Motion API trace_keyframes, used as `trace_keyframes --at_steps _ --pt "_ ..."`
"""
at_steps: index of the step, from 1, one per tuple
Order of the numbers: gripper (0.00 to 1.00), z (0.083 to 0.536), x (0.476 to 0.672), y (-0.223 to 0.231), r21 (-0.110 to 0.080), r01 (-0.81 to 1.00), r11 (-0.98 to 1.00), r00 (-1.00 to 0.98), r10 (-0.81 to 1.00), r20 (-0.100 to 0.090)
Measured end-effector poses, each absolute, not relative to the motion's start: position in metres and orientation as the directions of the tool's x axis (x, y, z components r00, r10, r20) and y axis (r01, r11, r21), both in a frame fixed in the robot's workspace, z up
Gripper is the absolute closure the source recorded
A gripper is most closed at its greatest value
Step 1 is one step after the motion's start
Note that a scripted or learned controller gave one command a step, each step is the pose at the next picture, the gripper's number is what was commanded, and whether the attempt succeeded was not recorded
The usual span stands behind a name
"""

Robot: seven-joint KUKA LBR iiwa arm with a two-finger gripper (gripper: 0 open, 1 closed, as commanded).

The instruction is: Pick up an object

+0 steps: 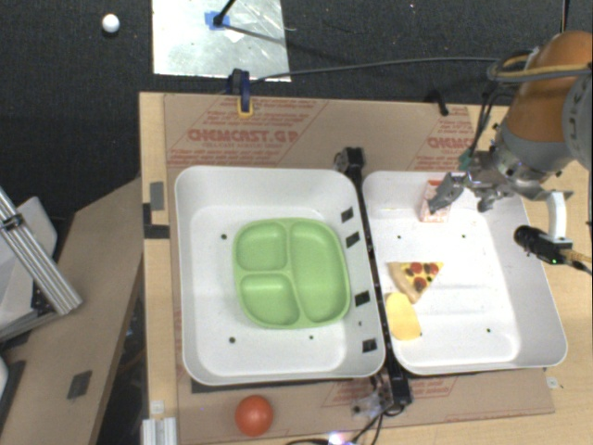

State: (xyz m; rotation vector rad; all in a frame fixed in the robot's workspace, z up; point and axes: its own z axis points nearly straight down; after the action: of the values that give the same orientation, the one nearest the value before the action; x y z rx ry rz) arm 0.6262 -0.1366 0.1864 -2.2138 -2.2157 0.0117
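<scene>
My gripper (465,193) hangs over the far part of the right bin (519,341), its fingers spread open and nothing between them. A small pink and white object (432,204) lies just left of the left fingertip, near the bin's far-left corner. A pizza slice (416,275) lies in the middle left of that bin, and a pale yellow piece (402,317) sits right in front of it.
The left bin (204,248) holds a green divided plate (290,273). A red ball (253,414) rests on the bench in front of the bins. A black divider with clips (368,276) runs between the bins. The grey arm (547,109) enters from the right.
</scene>
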Motion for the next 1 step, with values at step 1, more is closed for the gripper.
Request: trace_keyframes --at_steps 1 --pt "0.00 0.1946 0.6293 -0.1364 0.001 1.000 0.003 -0.003 1.000 0.000"
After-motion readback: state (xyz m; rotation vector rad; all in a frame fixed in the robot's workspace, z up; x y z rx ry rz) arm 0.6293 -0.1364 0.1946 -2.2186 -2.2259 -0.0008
